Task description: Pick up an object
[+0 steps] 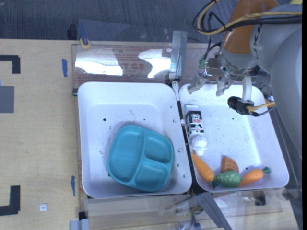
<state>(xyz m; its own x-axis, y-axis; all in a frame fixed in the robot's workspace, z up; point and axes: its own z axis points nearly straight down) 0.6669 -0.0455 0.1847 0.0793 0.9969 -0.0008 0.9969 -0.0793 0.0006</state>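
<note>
My gripper hangs over the far end of the right bin, its two fingers spread open with nothing between them. Just below it in the view, a small white bottle with a black cow print lies along the bin's left wall. Further toward the front lie an orange carrot, a green vegetable toy, a brown bread slice and a second carrot. All of these rest on the bin floor, apart from the gripper.
A teal divided plate lies in the left bin. A black part with a yellow cable hangs from the wrist, over the right bin. The arm's grey body fills the upper right.
</note>
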